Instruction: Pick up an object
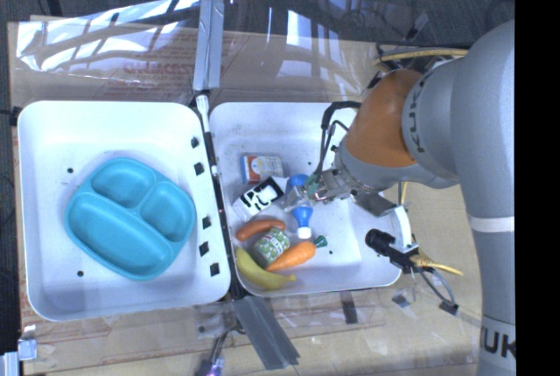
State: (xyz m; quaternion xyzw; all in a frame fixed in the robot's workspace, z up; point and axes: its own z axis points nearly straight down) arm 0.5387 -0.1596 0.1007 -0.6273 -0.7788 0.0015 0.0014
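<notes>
Counter (114, 64): brown top under a sheet of clear plastic — glare streaks across it.
Left bin (39, 138): white, shallow, resting on the counter.
Right bin (262, 116): white, just beside the left bin — a narrow divider between them.

White letters stand on the grey arm (490, 191) at the lower right edge; a "U" is legible, the rest is cut off. The small orange carton (262, 166) carries a printed label, too small to read. The black-and-white card (261, 193) shows bold marks, not legible as text
</notes>
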